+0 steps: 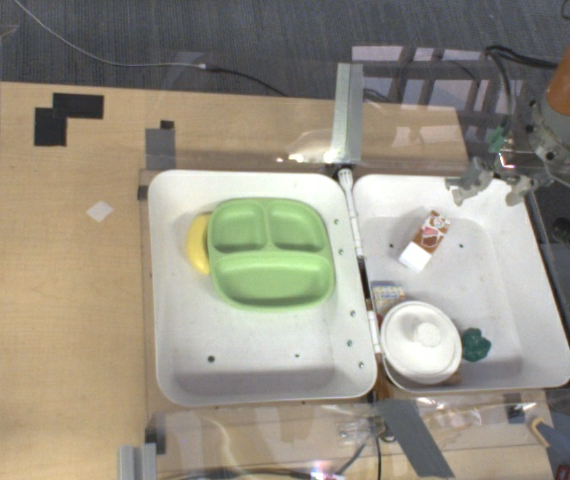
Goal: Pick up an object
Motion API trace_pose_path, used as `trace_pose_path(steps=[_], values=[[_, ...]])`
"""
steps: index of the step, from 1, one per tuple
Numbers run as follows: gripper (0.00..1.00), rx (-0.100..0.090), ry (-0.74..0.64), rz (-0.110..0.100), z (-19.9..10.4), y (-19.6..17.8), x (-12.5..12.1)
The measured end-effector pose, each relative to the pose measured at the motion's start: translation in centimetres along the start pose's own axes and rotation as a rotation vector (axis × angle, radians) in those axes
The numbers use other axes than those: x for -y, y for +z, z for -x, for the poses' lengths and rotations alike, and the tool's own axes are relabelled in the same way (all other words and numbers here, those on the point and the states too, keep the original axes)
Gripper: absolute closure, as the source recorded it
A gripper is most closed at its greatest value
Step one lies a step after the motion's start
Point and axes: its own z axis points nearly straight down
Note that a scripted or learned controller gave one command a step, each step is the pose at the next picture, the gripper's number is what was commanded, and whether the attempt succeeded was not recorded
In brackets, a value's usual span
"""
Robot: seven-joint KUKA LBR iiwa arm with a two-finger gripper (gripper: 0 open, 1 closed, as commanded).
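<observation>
My gripper (487,189) hovers over the far right corner of the right bin (525,298), its two fingers spread open with nothing between them. A small red and white box (426,240) lies in that bin, below and to the left of the gripper. At the bin's near edge a white round lidded bowl (421,341) stands with a small teal object (476,345) just to its right. A small colourful packet (387,294) lies against the bin's left wall. The left bin (255,368) holds a green divided plate (268,251) with a yellow banana-like thing (197,244) tucked under its left edge.
A metal post (349,108) rises at the back between the two bins. Cables and a metal frame (435,78) run behind the right bin. Black markers (65,116) are stuck on the wooden bench at the far left.
</observation>
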Motion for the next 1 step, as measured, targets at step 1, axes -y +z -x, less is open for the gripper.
trace_pose_path(steps=[1], values=[[0.0, 0.0, -0.116, 0.001, 0.41, 8.7, -2.11]])
